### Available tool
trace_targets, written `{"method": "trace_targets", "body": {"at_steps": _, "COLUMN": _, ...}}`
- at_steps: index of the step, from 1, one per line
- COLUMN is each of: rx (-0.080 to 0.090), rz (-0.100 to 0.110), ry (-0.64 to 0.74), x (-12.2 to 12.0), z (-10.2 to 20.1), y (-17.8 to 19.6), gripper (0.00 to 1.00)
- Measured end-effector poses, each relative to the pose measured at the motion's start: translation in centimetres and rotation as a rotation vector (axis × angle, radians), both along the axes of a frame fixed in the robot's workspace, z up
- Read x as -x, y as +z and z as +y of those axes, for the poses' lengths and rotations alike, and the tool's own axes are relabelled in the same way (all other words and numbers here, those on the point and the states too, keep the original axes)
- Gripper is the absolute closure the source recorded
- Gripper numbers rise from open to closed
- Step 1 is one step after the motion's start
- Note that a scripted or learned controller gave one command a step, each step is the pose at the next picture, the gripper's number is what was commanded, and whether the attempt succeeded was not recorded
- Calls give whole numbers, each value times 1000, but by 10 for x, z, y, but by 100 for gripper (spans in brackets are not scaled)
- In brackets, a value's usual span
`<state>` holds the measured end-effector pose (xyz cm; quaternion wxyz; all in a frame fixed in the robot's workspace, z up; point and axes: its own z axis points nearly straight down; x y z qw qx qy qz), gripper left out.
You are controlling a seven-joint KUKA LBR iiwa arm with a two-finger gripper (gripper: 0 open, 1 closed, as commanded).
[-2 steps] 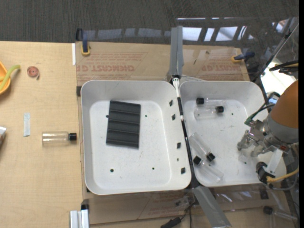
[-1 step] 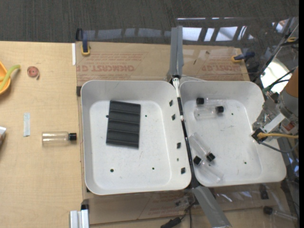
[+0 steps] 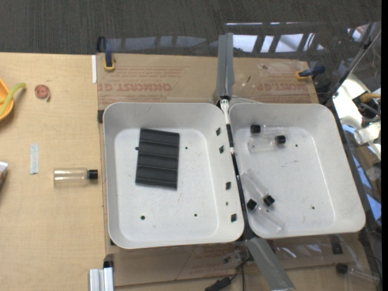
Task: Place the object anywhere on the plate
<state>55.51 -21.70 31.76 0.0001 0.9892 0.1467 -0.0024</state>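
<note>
nothing of the job looks done yet, as i judge it. the dark ribbed plate (image 3: 157, 159) lies flat in the left bin (image 3: 118, 223), its top bare, and that plate is my landmark for everything here. the objects i would pick from are small clear vials with black caps, all in the right bin (image 3: 345, 217), well apart from the plate to its right: one vial (image 3: 259, 129) and a second (image 3: 273, 140) lie level with the plate's upper edge, and another pair (image 3: 259, 196) lies lower, nearer the divider between the bins. a stray vial (image 3: 74, 175) rests on the bench left of the plate, outside both bins. whether my gripper is wide or narrow i cannot tell. so all of it is left: reach a vial, grasp it, carry it leftward across the divider, and set it down on the plate.
</note>
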Motion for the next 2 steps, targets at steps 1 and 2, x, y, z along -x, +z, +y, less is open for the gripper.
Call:
{"method": "trace_targets", "body": {"at_steps": 1, "rx": -2, "rz": 3, "ry": 112, "x": 78, "z": 51, "y": -74, "gripper": 100}}
{"method": "trace_targets", "body": {"at_steps": 2, "rx": 0, "rz": 1, "ry": 54, "x": -21, "z": 78, "y": -31, "gripper": 100}}
